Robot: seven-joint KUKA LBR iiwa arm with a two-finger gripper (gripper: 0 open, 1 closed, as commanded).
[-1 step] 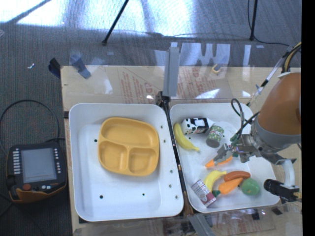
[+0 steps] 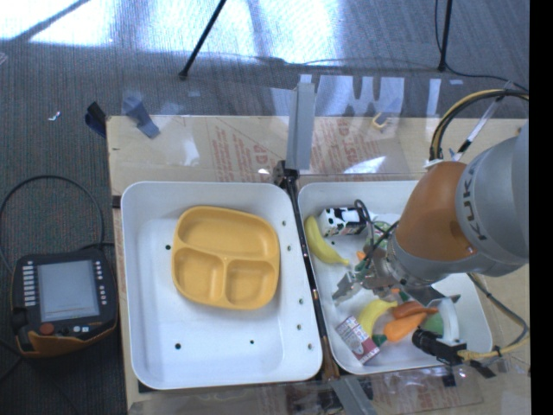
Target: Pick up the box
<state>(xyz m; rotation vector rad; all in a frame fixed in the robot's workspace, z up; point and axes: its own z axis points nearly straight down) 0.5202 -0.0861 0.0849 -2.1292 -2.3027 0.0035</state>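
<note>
- The gripper (image 2: pixel 352 285) hangs low in the right bin (image 2: pixel 480 328), its metal fingers pointing toward 8 o'clock; I cannot tell how far the jaws stand apart, and nothing shows between them.
- The box (image 2: pixel 358 338), small with a red and white label, lies tilted at the gripper's 6 o'clock, near the bin's front rim and apart from the fingers. Its print is too small to read.
- A yellow piece (image 2: pixel 373 313) and an orange carrot-like piece (image 2: pixel 406 325) lie at the box's 1 to 3 o'clock, close under the wrist.
- A banana (image 2: pixel 321 242) lies at the gripper's 10 o'clock, with a black-and-white cow toy (image 2: pixel 343 221) just beyond it.
- The arm (image 2: pixel 467 214) covers the bin's right part; "KUK" reads on its grey casing.
- The left bin (image 2: pixel 155 318) holds a yellow divided plate (image 2: pixel 226 258).
- A control pendant (image 2: pixel 62 303) lies on the floor at far 9 o'clock.
</note>
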